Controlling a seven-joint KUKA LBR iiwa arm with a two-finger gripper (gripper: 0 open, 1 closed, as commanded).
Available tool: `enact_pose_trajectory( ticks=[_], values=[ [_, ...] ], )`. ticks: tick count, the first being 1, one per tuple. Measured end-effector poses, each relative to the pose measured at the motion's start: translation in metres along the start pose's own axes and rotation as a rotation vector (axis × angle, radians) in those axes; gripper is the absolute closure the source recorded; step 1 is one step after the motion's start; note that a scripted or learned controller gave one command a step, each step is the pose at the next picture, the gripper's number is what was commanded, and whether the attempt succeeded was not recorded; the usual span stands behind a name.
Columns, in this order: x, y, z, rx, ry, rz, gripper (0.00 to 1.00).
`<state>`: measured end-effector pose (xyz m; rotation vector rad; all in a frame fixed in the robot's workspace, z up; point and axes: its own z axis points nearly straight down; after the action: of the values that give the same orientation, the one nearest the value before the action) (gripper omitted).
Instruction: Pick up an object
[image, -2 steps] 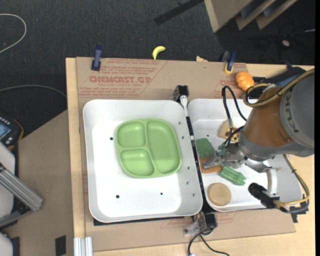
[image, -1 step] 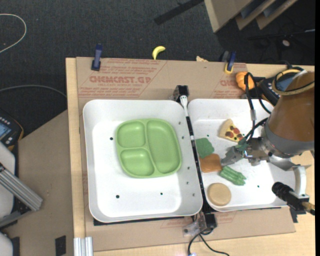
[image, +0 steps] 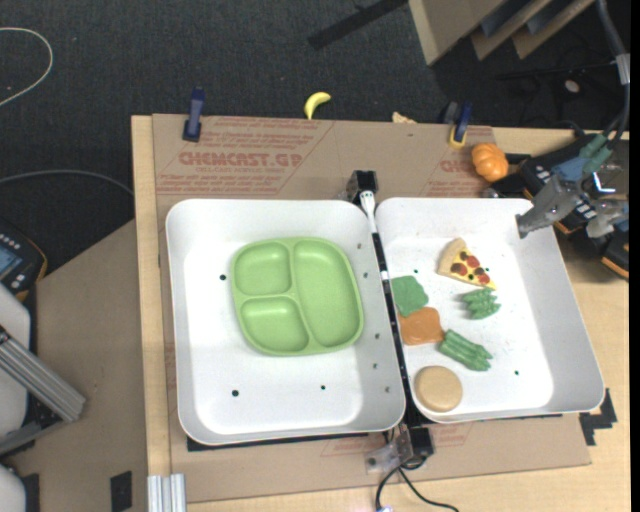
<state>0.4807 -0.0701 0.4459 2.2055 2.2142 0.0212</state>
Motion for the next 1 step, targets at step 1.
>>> enact_pose_trajectory(
  ticks=[1],
  values=[
    [0.0537,0.0003,-0.0400,0.013,0.002,-0.001,0.00]
  ],
)
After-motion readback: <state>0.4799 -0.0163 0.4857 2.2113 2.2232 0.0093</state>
